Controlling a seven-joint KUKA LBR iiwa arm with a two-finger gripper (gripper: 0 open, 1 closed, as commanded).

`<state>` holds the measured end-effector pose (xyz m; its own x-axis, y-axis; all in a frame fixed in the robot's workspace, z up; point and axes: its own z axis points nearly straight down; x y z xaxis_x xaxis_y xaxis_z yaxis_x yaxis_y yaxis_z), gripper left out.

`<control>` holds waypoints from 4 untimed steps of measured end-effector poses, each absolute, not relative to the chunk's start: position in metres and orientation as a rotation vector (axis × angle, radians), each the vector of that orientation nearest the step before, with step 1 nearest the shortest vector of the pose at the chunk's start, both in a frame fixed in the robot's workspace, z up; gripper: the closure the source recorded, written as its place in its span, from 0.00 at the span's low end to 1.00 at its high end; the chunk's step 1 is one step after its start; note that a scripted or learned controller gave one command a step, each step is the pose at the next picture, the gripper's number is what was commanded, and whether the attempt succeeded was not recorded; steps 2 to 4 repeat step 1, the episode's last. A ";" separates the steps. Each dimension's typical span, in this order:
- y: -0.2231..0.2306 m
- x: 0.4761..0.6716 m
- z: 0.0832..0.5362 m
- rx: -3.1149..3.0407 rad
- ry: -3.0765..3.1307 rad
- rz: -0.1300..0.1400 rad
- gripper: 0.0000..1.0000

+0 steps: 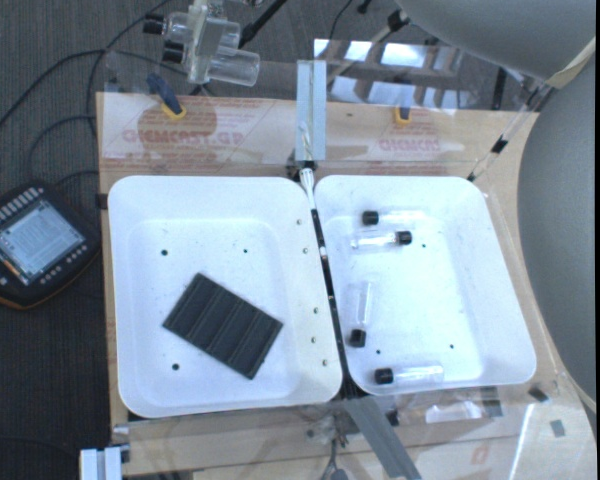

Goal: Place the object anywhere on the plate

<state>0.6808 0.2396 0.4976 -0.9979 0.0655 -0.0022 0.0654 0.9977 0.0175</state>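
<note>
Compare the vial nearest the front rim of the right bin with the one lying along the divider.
The front vial lies crosswise, its black cap pointing toward the divider; the divider vial lies lengthwise, cap toward the front. The front vial sits against the right bin's sloping front wall; the other rests on the floor. Both are clear tubes with black caps.

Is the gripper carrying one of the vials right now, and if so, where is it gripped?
Cannot be told. Four vials lie loose in the right bin, e.g. one near the front edge; the dark plate in the left bin bears nothing.
</note>
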 end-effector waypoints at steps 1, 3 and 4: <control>0.240 0.683 0.505 0.103 3.136 0.029 1.00; 0.240 0.683 0.505 0.103 3.136 0.029 1.00; 0.240 0.683 0.505 0.103 3.136 0.029 1.00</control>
